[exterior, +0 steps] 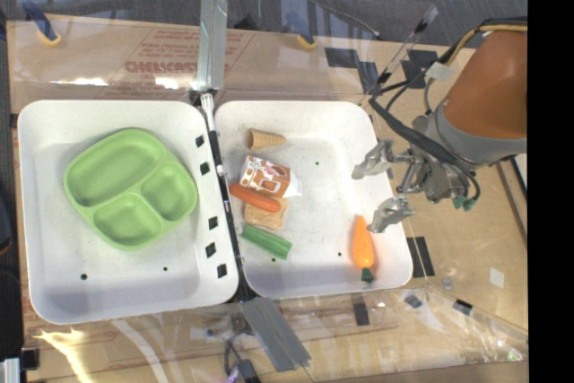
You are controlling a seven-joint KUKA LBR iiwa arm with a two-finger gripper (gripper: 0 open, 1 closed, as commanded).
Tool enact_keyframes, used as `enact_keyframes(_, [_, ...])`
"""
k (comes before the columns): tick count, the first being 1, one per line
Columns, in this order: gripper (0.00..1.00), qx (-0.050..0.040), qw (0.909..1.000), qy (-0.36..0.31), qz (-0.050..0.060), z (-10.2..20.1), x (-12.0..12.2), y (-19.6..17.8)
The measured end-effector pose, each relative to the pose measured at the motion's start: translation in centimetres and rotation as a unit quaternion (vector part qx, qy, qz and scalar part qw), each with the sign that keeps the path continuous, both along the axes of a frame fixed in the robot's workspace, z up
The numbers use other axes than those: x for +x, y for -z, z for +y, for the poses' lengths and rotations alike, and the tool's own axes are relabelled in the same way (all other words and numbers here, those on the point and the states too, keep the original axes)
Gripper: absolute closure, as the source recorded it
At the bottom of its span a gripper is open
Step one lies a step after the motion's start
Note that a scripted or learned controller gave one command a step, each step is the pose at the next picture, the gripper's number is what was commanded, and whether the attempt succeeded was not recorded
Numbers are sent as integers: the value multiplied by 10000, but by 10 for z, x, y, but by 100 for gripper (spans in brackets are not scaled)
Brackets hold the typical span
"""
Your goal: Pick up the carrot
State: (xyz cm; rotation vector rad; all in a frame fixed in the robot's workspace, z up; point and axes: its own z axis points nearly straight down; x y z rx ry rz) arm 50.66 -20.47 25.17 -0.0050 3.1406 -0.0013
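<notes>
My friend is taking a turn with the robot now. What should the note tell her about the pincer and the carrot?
Pincer: open, holding nothing, over the right edge of the right bin.
Carrot: lying in the right bin's near right corner, just below the pincer, not touched.
Also in that bin: a cone, a snack packet, a green stick. The green plate sits in the left bin.
Done: nothing picked up yet.
Left: lower onto the carrot, close, lift.

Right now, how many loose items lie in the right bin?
5: a cone near the far wall, a packet mid-left, a sausage under it, a green stick nearer, a carrot by the near-right corner.
</notes>
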Motion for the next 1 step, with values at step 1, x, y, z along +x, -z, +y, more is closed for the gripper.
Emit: enact_keyframes(1, [0,14,9997,232,31,-4,18,140])
